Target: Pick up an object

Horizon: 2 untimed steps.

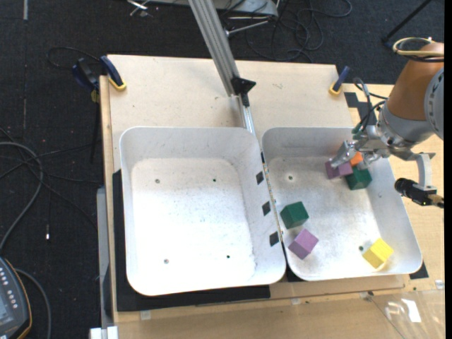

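— Where are we over the right bin (395, 210)?

— Our gripper (346, 161) sits low in its upper part, right on a tight cluster: a mauve block (339, 168), something orange (357, 159) and a dark green block (359, 180).

— Are we holding any of them?

— We cannot tell; the wrist hides how the gripper is set, and nothing is plainly pinched.

— Which piece is nearest?

— The mauve block, touching the tip on the side toward the left bin (141, 161). The dark green block lies just beside it, toward the near rim. We judge the mauve one the likeliest catch.
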Motion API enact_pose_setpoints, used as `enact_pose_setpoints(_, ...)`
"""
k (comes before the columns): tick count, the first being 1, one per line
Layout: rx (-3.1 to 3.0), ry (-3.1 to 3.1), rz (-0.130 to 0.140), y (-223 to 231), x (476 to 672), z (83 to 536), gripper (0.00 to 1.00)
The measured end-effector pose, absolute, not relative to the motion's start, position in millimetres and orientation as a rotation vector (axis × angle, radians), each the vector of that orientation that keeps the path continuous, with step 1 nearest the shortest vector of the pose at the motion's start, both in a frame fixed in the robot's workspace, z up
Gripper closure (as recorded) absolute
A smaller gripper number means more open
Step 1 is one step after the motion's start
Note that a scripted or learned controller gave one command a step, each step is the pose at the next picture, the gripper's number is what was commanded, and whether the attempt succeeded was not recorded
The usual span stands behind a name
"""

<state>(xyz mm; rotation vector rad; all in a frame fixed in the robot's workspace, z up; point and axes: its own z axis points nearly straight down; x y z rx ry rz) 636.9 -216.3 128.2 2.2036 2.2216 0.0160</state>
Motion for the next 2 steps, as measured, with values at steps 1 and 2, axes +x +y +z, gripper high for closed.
enact_pose_setpoints(1,2.215,2.231,0.003,-153,608.5,161,1.00)
enact_pose_setpoints(2,2.209,2.229,0.009,-85,643.8,198,1.00)
